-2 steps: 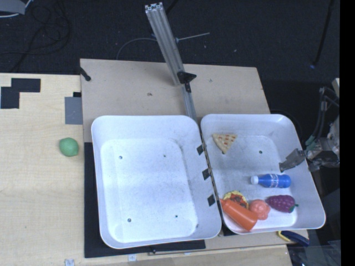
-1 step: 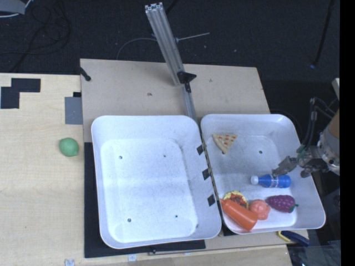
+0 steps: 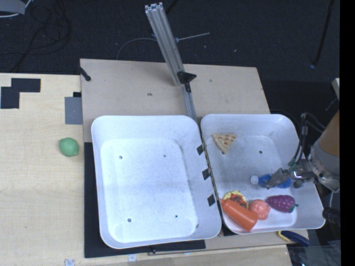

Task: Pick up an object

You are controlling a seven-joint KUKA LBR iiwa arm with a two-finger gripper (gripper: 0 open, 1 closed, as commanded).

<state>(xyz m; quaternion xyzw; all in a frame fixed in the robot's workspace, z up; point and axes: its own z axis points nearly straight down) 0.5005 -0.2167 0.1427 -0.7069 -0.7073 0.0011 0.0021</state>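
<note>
Two shallow white bins sit side by side on a pale wooden counter, seen from a single camera looking down at a slant. The left bin shows a plain speckled floor. The right bin holds several toy foods. A tan waffle-patterned wedge, like a slice of pizza, lies near the bin's upper left part, well apart from the rest. Along the near edge, from left to right, lie a small yellow and red item, an orange carrot-like piece, a pinkish-red round toy touching the carrot, and a purple bunch of grapes just beside it. A small blue and white object rests above these, near the middle right of the bin.

The grey arm reaches in from the right, its gripper low over the right bin, just beside the blue and white object and above the grapes. Whether the fingers are open or closed is not clear from this angle, and nothing can be seen held between them.

Outside the bins, a green ball rests on the counter to the left. A slanted metal rail rises behind the bins.
</note>
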